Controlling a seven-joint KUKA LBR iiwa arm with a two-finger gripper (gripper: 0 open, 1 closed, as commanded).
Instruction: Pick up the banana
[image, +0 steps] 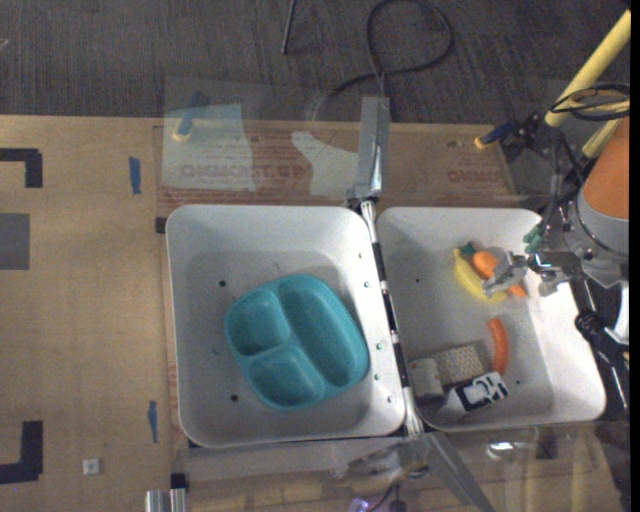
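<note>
The yellow banana (466, 276) lies in the right bin (430, 240), near its middle, with a small orange piece (485, 263) resting against its upper right side. My gripper (523, 280) hovers just right of the banana, reaching in from the right edge. It is open, its left finger (498, 281) close over the banana's right end and the orange piece, its right finger (550, 284) farther right. I see nothing held between them.
An orange carrot (498, 343), a tan sponge (460, 361), a beige roll (424, 376) and a black-and-white box (481, 391) lie at the right bin's front. The left bin (200, 250) holds a teal divided plate (295, 340). A metal divider (368, 160) stands behind the bins.
</note>
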